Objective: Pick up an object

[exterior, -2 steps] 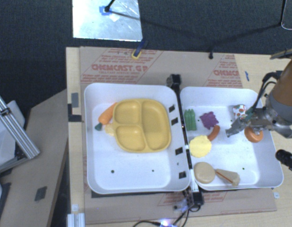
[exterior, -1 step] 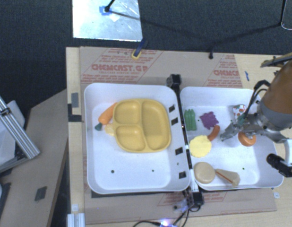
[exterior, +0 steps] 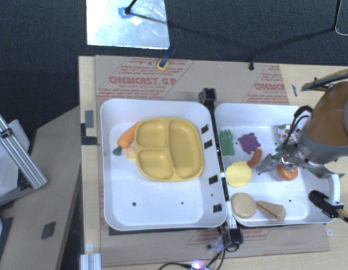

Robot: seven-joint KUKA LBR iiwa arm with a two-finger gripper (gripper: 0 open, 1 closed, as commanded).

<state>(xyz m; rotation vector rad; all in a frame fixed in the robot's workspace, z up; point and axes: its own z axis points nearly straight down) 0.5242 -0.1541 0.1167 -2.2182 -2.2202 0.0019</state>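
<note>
My gripper [exterior: 277, 163] hangs low over the middle right of the right bin [exterior: 264, 112]. An orange round piece [exterior: 288, 173] lies right beneath it and is partly covered. A red sausage [exterior: 254, 158] lies just to the gripper's left. Further left are a purple grape bunch [exterior: 249, 142], a green ridged piece [exterior: 226, 142] and a yellow disc [exterior: 239, 174]. A beige bun [exterior: 244, 205] and a tan wedge [exterior: 272, 210] rest near the bin's front wall. I see nothing lifted off the floor of the bin.
The left bin [exterior: 115, 167] holds a yellow divided plate [exterior: 165, 149] with a carrot [exterior: 127, 135] at its left edge. The arm's orange band [exterior: 331, 117] looms over the right bin's right side. A black divider [exterior: 218, 151] separates the bins.
</note>
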